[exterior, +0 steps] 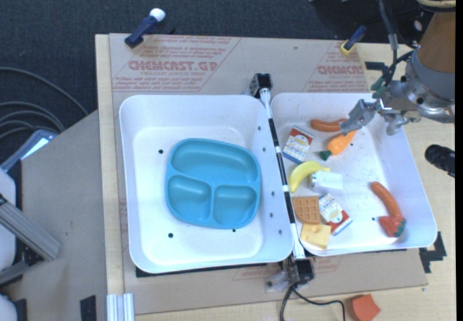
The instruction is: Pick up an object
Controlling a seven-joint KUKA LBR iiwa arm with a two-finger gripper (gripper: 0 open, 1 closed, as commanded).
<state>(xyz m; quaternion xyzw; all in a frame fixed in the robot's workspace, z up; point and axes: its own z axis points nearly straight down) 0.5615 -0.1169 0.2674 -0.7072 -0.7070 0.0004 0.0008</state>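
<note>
Hand over right bin, just above carrot; finger state unclear. Blue plate in left bin.

The robot arm at the frame's right edge: an orange band above a ringed grey metal wrist, dark cables trailing along it, ending in a grey metal hand with slim fingers.

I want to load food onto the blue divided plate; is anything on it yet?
Empty. The blue plate in the left bin shows three bare compartments.
</note>
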